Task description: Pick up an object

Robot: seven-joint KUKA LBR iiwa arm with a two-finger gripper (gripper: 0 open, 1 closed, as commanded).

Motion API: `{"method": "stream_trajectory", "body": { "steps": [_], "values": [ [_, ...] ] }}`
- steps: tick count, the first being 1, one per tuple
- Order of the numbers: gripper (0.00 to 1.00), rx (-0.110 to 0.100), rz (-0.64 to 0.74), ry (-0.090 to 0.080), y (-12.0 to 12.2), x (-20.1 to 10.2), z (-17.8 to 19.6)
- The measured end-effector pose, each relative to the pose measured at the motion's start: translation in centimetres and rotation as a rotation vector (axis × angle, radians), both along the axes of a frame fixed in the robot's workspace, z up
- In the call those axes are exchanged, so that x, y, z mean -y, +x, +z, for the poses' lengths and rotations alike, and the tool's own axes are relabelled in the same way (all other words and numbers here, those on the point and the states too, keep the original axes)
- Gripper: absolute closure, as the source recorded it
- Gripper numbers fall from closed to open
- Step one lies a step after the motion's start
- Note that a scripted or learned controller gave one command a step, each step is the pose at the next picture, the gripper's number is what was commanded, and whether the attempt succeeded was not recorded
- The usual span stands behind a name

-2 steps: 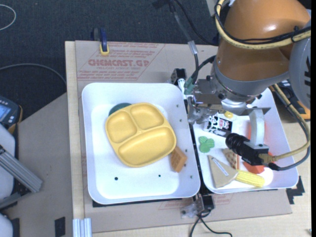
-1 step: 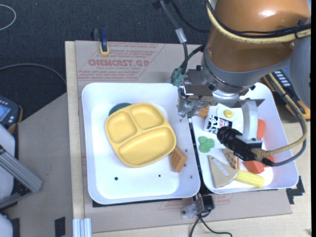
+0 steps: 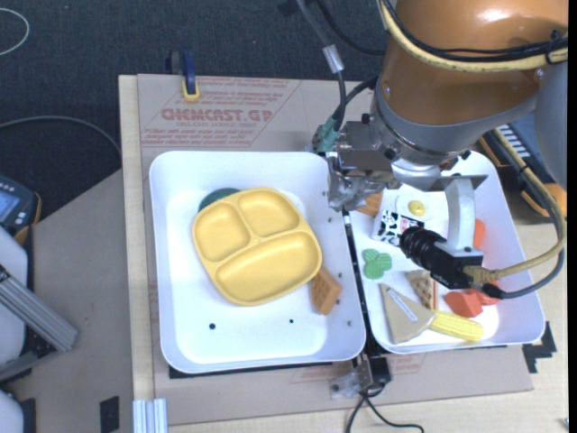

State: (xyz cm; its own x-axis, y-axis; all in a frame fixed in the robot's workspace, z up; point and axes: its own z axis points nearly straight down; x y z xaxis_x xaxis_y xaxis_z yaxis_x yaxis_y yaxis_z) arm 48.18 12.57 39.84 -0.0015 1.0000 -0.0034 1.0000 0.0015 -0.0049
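Note:
My gripper (image 3: 345, 192) hangs low over the divider between the two white bins, at the upper left corner of the right bin (image 3: 527, 323). Just to its right lie a small brown piece (image 3: 370, 205) and a black-and-white cow-patterned item (image 3: 389, 225). A fried-egg toy (image 3: 416, 209) sits a little further right. A green leafy toy (image 3: 377, 262) lies below the gripper, near the divider. Nothing shows between the gripper's tips.
The left bin (image 3: 180, 323) holds a yellow divided plate (image 3: 257, 246) over a dark green thing (image 3: 216, 197), and a brown waffle-like piece (image 3: 326, 292). In the right bin's front lie a pizza slice (image 3: 401, 312), a corn cob (image 3: 458, 327) and an orange-red piece (image 3: 464, 303).

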Motion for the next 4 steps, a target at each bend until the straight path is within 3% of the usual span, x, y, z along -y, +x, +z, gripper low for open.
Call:
{"method": "stream_trajectory", "body": {
  "steps": [4],
  "values": [
    [1.00,-0.008,0.002,-0.008,0.6,-0.2,3.2]
  ]
}}
